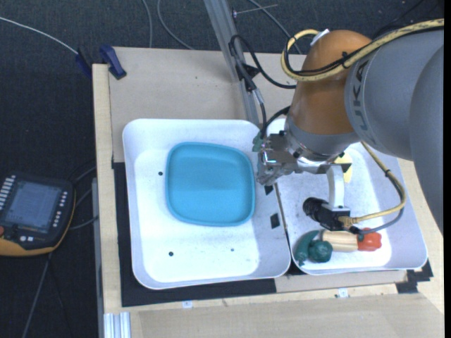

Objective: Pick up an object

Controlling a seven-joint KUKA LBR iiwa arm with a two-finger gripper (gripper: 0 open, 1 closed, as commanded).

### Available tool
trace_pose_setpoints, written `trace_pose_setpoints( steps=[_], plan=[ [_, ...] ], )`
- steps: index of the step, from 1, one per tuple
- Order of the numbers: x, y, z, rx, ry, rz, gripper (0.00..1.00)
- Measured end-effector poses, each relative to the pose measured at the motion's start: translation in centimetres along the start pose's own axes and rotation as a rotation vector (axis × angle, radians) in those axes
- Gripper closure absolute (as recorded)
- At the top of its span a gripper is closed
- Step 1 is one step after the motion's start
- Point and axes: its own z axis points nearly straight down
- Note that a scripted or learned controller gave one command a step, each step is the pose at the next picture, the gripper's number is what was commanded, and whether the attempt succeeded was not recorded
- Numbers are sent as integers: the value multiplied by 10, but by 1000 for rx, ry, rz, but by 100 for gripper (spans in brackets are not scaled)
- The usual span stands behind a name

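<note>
Wooden bench [176, 83], pincer [268, 162] fingers hard to discern

right bin [405, 248] largely hidden beneath the arm [394, 76], arm cut off at the right edge, gripper [270, 166] fingers too small to tell

A robotics lab: a plywood tabletop [176, 83] stands on dark carpet [42, 83], loose cables [141, 5] trail across the floor at the far side, and a teach pendant [32, 213] lies at the left.
</note>
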Motion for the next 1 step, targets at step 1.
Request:
trace_pose_setpoints(
  steps=[1],
  plan=[
    [40,-3,-12,-1,0,1,100]
  ],
)
